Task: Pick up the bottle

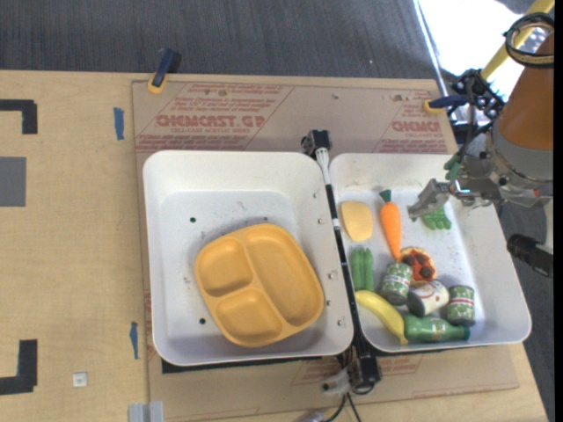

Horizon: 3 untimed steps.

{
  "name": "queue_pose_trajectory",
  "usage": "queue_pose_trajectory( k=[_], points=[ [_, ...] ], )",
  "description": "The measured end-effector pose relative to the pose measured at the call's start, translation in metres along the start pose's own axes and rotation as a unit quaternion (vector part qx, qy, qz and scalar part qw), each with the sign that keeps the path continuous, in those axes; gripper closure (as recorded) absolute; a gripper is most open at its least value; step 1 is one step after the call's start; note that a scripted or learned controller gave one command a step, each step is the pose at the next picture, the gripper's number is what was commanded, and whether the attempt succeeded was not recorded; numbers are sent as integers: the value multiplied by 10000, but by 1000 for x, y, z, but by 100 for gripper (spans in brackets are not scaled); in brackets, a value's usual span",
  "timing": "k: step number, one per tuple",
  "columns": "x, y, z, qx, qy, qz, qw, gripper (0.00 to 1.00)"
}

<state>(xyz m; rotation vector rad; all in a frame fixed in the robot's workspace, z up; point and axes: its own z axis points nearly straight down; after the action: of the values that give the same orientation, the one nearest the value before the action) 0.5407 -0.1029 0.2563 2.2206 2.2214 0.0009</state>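
**Gripper poised over the right bin, bottle lying at the front**

A wooden bench (70, 236) is seen, covered in part by a sheet of printed cardboard (264, 108). Two shallow white bins are set side by side on it. The left bin (176, 183) is occupied by a yellow divided plate (257, 282), which is placed toward the front right of that bin. The right bin (501, 271) is crowded with small items.

The arm (532, 104) is brought in from the right, its orange band visible above the wrist. The gripper (433, 199) is held over the back right part of the right bin, beside the top of a carrot (391, 224) and just above a small green leafy piece (437, 221). Whether the fingers are spread or pressed together cannot be told, since they are seen as one grey shape; nothing is seen between them.

Within the right bin, a banana (382, 312) is laid near the front left, with a pale yellow oval piece (356, 220) and green pods (361, 266) behind it. The green bottle (435, 330) is found lying on its side along the front edge, touching the banana's end, well apart from the gripper. Small round cans (461, 303) and a reddish item (417, 260) are clustered just behind it.
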Motion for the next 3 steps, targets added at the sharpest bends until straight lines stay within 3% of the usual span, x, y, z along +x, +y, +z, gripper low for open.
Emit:
queue_pose_trajectory(
  k=[1,2,3],
  points=[
    [-60,31,48,-2,-6,13,10000,0],
    [-110,19,95,15,3,188,9998,0],
    [-101,88,109,-4,-1,160,9999,0]
  ],
)
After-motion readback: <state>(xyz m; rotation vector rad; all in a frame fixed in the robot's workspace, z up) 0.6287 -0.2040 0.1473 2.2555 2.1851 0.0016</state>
